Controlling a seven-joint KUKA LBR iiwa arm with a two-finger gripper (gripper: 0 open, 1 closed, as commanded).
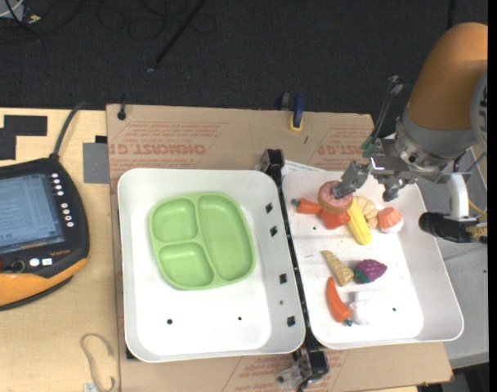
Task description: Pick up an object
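Observation:
Several toy foods lie in the right bin [432,305]: a pink and red round piece [333,198], an orange carrot [307,207], a yellow corn cob [360,222], an orange-pink fruit [388,219], a tan cone [338,268], purple grapes [369,270] and a red-orange pepper [338,299]. My gripper [368,191] hangs over the bin's far end with its two fingers spread wide, open. Its left fingertip [345,189] is over the pink round piece, and its right fingertip [391,192] is just above the orange-pink fruit. Nothing is gripped between them.
The left bin [136,284] holds a green divided plate [201,240]. A black divider [285,251] runs between the bins. An orange and grey control tablet [28,227] lies on the bench at the left. A blue clamp [297,121] stands behind the bins.

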